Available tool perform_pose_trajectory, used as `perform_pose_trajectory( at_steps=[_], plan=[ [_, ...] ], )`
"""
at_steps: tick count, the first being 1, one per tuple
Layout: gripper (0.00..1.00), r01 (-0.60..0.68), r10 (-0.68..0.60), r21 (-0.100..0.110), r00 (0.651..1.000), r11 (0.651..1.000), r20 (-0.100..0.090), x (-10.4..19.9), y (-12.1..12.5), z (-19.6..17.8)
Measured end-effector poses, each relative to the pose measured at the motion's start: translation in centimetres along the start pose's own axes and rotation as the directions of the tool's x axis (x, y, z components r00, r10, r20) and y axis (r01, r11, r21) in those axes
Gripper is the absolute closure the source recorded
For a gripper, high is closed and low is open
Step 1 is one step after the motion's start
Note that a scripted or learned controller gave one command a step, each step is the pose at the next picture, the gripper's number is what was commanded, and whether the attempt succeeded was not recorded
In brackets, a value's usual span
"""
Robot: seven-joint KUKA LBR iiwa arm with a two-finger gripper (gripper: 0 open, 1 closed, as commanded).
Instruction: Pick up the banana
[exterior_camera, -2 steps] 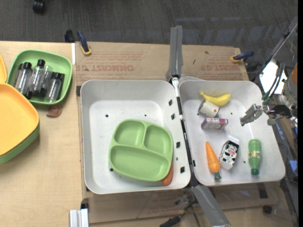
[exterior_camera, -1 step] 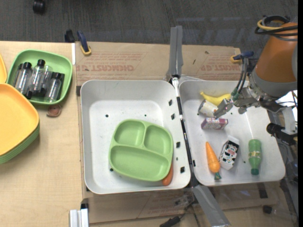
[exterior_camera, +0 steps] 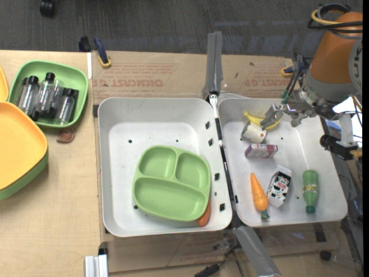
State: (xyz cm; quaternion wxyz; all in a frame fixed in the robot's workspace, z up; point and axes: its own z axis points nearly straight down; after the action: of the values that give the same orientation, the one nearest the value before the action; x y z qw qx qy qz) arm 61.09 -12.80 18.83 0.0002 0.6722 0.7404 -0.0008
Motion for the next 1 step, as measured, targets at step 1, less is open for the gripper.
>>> perform_pose_trajectory(
  at_steps=[1],
  plan=[
    [0.0,0.024,-0.024,0.0,1.0,1.0,0.001,-2.29,3.87,2.95]
  ],
)
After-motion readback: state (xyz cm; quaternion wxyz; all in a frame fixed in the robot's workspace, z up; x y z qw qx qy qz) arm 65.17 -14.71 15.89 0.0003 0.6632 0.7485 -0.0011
